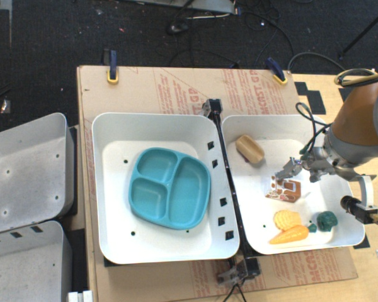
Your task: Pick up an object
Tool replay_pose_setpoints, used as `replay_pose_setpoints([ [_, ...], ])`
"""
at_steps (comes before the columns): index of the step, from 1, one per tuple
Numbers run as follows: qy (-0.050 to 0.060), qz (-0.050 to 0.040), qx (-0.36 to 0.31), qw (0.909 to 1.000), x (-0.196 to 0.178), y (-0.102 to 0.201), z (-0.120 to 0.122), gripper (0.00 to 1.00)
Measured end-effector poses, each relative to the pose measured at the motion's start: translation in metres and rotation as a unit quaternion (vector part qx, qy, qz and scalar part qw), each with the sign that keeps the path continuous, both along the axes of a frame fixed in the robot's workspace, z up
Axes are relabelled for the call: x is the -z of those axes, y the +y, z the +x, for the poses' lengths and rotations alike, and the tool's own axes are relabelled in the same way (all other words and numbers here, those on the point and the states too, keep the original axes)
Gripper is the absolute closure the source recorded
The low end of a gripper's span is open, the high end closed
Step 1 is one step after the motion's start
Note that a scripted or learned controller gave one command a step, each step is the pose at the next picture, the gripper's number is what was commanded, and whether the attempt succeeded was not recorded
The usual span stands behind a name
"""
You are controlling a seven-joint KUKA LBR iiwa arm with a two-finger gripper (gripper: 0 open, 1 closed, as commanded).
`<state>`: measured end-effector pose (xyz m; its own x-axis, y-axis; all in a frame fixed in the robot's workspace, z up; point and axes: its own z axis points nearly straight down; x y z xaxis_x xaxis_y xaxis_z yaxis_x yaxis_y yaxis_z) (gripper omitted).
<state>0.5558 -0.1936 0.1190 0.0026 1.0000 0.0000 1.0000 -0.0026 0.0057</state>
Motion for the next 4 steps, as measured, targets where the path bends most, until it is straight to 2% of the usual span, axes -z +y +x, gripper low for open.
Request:
replay_pose_setpoints([
  [1, -0.003, -0.0002, -0.001, 1.0, -0.015, 0.0, 0.003, 1.0],
  [2, 0.0, -0.0012, -0.002, 1.0, -0.076, 0.0, -0.003, 1.0],
  [3, 0.0, -0.0013, -0.003, 1.0, -0.119, 0.002, -0.004, 1.0],
  [4, 0.0, -0.001, -0.003, 1.0, -0.148, 0.002, -0.003, 1.0],
])
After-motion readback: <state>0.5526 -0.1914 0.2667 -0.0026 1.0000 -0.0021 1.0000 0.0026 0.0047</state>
